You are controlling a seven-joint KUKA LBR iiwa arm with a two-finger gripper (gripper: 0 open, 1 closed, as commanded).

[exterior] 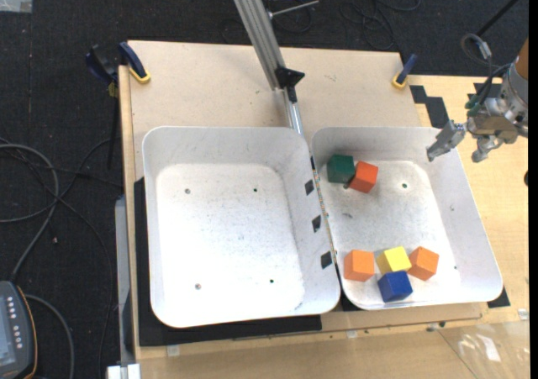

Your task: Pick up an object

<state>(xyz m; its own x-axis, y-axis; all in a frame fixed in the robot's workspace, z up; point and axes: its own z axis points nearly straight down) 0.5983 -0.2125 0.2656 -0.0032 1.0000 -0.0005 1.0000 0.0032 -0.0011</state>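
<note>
Hovering spread and empty, the tool (462,144) nears light, rigid blocks; the red block (364,176) offers flat, grippable sides.

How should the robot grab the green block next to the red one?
Best guess: come straight down on the green block and pinch its two free sides, the far one and the near one. Its right side touches the red-orange block, and its left side sits close to the right bin's wall, so fingers would likely fit badly there. The gripper hangs over the bin's far right corner.
</note>
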